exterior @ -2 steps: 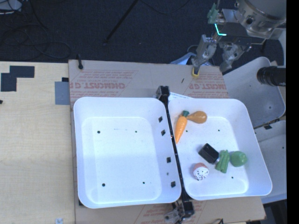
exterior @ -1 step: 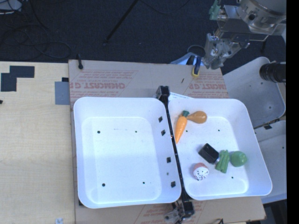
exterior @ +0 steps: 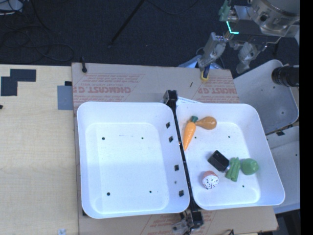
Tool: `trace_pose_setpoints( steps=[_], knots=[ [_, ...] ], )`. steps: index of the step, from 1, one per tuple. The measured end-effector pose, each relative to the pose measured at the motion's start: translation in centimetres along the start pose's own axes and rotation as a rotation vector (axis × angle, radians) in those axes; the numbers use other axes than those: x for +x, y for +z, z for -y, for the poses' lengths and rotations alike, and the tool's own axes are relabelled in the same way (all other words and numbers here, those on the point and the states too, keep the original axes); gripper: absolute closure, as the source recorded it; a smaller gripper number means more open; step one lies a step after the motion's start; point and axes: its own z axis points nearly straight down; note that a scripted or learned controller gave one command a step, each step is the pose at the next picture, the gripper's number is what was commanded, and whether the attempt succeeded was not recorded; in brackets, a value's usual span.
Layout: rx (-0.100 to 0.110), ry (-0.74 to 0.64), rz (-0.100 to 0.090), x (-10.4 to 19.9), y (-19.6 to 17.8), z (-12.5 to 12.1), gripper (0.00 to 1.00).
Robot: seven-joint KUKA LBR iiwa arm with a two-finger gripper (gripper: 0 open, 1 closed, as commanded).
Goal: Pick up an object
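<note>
The right bin (exterior: 266,131) holds several toys. An orange carrot (exterior: 189,134) lies by the divider, and an orange pear-shaped piece (exterior: 207,123) touches its green top. Lower down are a black block (exterior: 218,160), a green vegetable (exterior: 234,169) with a green round piece (exterior: 250,166) beside it, and a white-and-red spotted ball (exterior: 210,180). My gripper (exterior: 228,65) hangs high above the bench behind the right bin's far edge. It is open, its fingers (exterior: 211,53) spread wide with nothing between them, well apart from every toy.
The left bin (exterior: 80,131) sits beside the right one, with a black clip strip (exterior: 177,151) along the shared edge. Brown cardboard (exterior: 122,84) lies under both bins. The grey arm base (exterior: 274,82) stands at the right.
</note>
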Motion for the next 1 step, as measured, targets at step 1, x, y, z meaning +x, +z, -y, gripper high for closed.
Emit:
trace_pose_setpoints(
  steps=[1],
  knots=[
    [0.003,-0.005,0.001,0.12,-0.96,-0.03,1.0]
  ],
)
